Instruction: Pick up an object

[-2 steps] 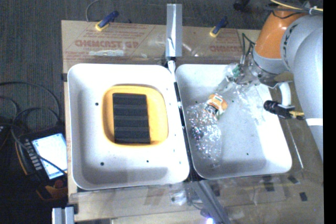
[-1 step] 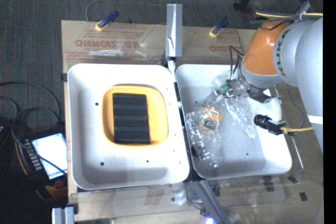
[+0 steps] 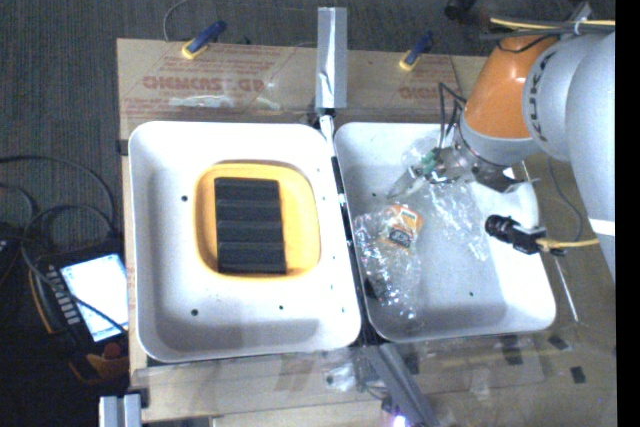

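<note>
Fixed overhead cam, slanted (both bins (image 3: 150,215) visible).

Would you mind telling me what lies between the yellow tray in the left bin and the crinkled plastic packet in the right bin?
In the camera view, the yellow tray and the plastic packet are separated by white bin floor and the two bins' adjoining rims; no loose object lies there.

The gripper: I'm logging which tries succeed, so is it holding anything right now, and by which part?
It cannot be told. The gripper is down in the right bin at the clear plastic wrapping, but the view doesn't settle a grasp.
</note>
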